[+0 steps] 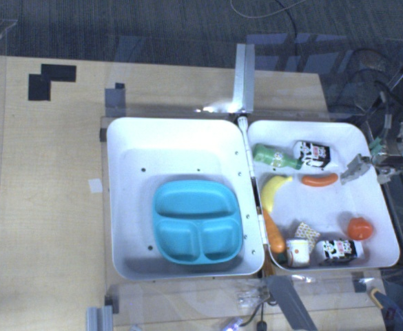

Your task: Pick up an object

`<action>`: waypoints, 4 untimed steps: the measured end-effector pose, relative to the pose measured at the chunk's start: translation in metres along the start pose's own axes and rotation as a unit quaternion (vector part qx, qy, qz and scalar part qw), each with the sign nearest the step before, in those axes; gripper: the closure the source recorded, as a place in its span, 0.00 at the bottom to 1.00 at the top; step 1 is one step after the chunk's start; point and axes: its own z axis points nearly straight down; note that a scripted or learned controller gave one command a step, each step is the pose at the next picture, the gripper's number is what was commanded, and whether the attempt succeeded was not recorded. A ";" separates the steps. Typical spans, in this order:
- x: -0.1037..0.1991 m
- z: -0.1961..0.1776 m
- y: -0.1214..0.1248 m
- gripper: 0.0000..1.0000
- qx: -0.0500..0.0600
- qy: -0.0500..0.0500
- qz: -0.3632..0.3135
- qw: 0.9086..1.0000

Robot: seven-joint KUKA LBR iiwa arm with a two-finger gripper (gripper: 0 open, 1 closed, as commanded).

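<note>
The right bin (387, 216) holds several small items. At its back lie a green bottle (275, 158) and a black-and-white can (312, 154). An orange-red sausage (319, 180) lies just in front of the can. A yellow banana (273, 190) and an orange carrot (275, 234) lie along the left wall. At the front are a small cup (297, 252), a checkered piece (307, 232), a black-and-white bottle (337, 250) and a red tomato (360, 228). My gripper (366, 167) hangs over the bin's right rim, right of the sausage, with nothing seen in it.
The left bin (129, 185) holds a blue divided plate (197, 221). A metal post (244, 78) rises behind the seam between the bins. Cables and arm hardware (397, 147) crowd the right edge.
</note>
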 end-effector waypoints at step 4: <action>-0.015 0.127 0.072 1.00 -0.008 -0.002 -0.068 0.998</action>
